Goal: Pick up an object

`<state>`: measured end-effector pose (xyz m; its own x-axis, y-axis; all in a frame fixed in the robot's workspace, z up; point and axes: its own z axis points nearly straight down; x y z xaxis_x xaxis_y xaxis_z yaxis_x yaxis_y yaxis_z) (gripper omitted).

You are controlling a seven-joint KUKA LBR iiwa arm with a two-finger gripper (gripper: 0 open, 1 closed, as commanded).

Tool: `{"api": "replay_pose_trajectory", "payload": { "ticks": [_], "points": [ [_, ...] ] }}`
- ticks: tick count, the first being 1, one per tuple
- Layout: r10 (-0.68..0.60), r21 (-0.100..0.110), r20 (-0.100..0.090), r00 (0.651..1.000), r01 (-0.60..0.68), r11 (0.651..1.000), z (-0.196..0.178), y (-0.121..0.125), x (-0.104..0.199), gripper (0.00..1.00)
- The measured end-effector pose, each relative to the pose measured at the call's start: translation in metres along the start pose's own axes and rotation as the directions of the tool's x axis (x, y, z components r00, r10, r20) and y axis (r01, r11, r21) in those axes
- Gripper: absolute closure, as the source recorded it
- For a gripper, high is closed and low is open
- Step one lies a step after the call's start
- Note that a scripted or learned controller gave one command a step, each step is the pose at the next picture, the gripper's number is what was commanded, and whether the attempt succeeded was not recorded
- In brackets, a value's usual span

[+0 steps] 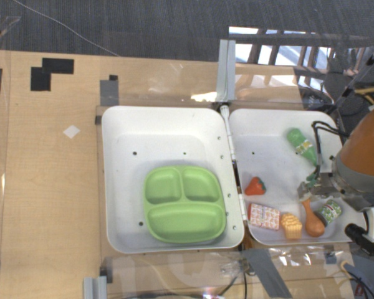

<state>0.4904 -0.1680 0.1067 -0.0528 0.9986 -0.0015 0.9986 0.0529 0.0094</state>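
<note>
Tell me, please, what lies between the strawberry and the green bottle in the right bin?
Only bare white bin floor separates the strawberry and the green bottle, seen from the overhead camera.

Green bottle (301, 145) lying tilted near the right bin's far side, red strawberry (255, 186) left of centre, red-and-white patterned packet (264, 217) flat at the near edge, yellow block (292, 225) just beside it, orange drumstick (311, 219) slanted, small green-and-white can (330, 212) touching it

Smooth matt white plastic bins (131, 136) sit on a pale wood-grain tabletop (43, 167); the green divided tray (184, 203) looks like glossy plastic.
</note>
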Motion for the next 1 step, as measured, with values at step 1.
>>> {"api": "replay_pose_trajectory", "payload": {
  "ticks": [1],
  "points": [
    [-0.122, 0.003, -0.001, 0.993, 0.122, 0.993, -0.0786, 0.0431, 0.0273, 1.00]
  ]
}}
